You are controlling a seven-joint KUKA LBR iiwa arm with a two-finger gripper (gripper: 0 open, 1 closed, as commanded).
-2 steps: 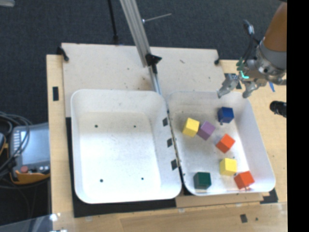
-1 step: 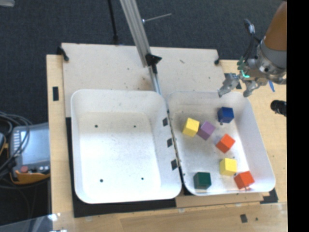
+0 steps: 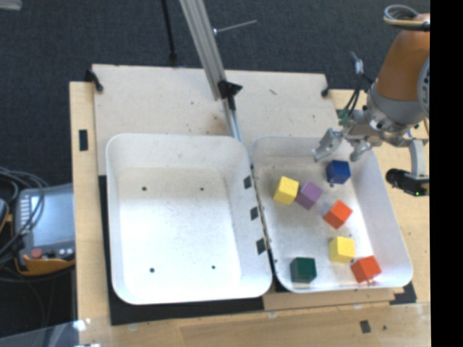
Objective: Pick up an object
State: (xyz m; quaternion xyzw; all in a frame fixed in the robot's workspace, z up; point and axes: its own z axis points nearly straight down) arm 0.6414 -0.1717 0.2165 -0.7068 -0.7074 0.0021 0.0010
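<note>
Blocks lie scattered in the right bin [image 3: 391,215], and you can read every place off the blue cube [image 3: 338,170], which sits near that bin's far wall. Just above the blue cube you see the jaws [image 3: 341,145] of the arm [image 3: 401,71], spread apart with one finger on each side of it and nothing pinched between them; whether the tips touch the cube you cannot tell from this slant. The arm itself comes in from the right of the cube, its orange band above the wrist.

Toward the camera and to the left of the blue cube you find the purple cube [image 3: 309,194], and touching that one's left side the yellow cube [image 3: 286,189]. Nearer the camera than the blue cube lies an orange cube [image 3: 337,213]. Further toward the camera, a second yellow cube [image 3: 342,249] sits just beside a second orange cube [image 3: 365,268] close to the bin's near right corner. The dark green cube [image 3: 303,269] rests by the near wall, well apart from the blue cube and to its left.

Left of the blue cube, past the shared rims, you see the left bin [image 3: 123,194]. Both bins rest on the table [image 3: 159,92], and a slanted metal rail [image 3: 202,35] rises beyond the blue cube to its left.
</note>
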